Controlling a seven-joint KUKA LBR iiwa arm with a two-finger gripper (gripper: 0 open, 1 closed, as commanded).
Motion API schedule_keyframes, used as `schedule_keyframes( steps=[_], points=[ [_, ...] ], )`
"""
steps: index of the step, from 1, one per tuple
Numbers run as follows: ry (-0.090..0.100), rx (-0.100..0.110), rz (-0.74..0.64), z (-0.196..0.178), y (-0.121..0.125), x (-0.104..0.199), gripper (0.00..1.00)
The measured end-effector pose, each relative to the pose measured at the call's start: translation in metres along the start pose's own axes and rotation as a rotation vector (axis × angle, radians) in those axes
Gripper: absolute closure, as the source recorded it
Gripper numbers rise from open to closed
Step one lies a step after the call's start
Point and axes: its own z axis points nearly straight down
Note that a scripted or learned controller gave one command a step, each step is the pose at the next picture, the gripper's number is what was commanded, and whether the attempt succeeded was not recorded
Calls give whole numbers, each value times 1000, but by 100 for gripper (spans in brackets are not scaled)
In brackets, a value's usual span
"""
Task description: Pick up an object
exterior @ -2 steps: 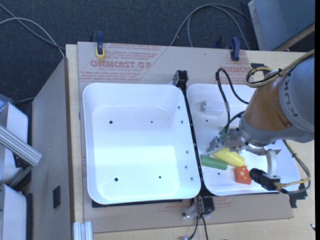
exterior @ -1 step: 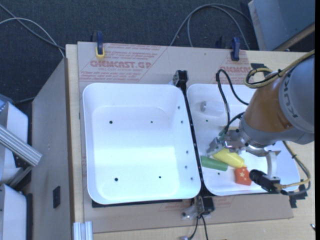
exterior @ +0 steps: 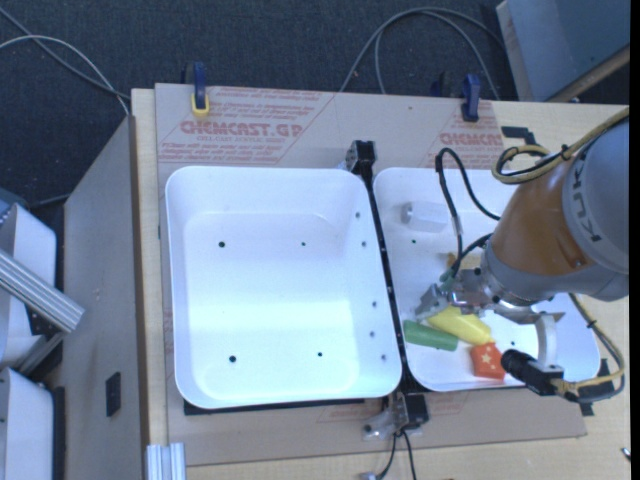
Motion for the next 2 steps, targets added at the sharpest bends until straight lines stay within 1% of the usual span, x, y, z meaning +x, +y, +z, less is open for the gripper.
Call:
schedule_keyframes(
  steps=[1, 2],
  points=[
    [-1, -11, -2, -12, 4, 0, 100],
    [1, -15, -14, -106, 41, 90, 100]
  ],
)
